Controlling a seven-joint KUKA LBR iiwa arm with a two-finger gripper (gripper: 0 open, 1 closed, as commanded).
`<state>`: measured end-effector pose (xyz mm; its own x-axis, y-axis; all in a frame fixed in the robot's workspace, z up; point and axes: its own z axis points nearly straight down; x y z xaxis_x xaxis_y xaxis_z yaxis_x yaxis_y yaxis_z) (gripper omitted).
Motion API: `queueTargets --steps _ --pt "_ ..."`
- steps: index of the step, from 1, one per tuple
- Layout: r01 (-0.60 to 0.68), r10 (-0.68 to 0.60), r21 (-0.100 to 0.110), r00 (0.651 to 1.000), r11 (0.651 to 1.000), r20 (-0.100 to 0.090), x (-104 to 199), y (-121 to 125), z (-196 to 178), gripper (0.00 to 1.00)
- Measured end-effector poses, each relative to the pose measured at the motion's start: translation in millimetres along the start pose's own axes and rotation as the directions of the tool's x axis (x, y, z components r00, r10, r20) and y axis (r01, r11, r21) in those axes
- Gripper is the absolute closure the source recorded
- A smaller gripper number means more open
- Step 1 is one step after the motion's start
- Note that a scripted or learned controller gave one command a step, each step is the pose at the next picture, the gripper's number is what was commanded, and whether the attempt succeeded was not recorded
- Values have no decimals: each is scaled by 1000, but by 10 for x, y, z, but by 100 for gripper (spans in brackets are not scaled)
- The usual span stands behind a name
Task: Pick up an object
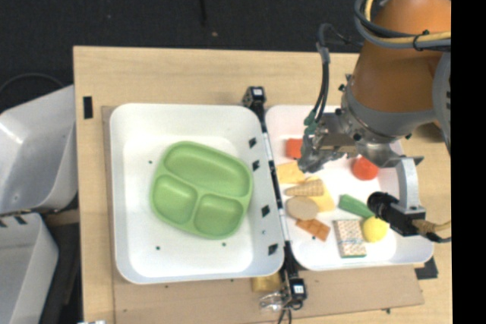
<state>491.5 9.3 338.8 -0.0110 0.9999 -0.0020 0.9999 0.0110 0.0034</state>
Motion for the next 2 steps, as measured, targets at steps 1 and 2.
queueTargets --steps 1,2 --pt "11 -11 1 1000 1000 2 -9 7 -93 100" --pt "-5 5 10 1000 1000 -2 401 143 1006 100"
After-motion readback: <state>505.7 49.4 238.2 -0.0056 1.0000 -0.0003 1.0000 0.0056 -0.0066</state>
